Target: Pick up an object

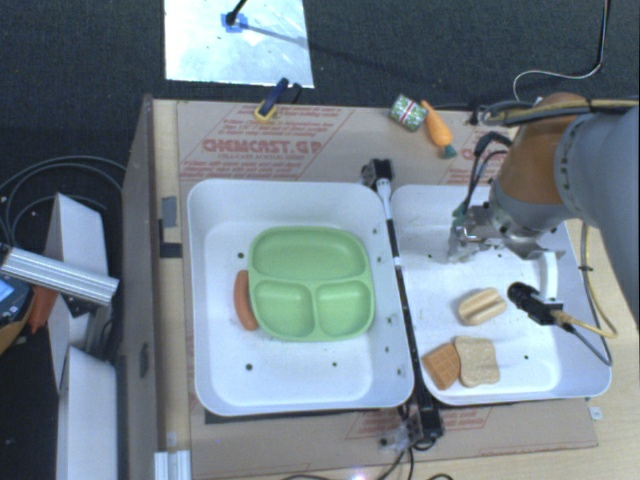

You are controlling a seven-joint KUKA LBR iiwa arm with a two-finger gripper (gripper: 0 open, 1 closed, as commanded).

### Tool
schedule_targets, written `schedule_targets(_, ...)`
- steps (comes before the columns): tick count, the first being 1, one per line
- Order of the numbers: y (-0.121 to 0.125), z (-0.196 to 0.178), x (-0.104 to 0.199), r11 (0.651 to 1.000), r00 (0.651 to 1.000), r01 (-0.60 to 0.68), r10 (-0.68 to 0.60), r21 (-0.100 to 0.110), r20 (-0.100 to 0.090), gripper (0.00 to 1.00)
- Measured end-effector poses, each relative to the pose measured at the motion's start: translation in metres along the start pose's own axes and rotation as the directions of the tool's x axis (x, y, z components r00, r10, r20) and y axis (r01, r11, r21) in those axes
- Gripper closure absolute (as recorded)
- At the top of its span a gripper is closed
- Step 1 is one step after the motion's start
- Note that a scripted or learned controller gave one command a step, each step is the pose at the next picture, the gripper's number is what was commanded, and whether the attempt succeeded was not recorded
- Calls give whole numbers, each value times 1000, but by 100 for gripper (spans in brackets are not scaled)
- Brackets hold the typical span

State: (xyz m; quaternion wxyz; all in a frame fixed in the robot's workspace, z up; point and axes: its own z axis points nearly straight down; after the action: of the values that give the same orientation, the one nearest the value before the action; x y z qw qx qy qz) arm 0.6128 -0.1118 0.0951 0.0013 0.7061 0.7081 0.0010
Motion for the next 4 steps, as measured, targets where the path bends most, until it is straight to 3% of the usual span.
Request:
schedule_targets(1, 0, 0, 0, 1000, 1000, 0, 0, 0, 0, 0)
schedule_targets(2, 57, -19, -23, 1000, 1000, 1, -1, -1, 1, 0)
schedule_targets(3, 17, -35, -50, 1000, 1000, -2, 2, 0, 1, 0)
schedule_targets(4, -26, 0, -35, 1000, 1000, -2, 2, 3, -1, 0)
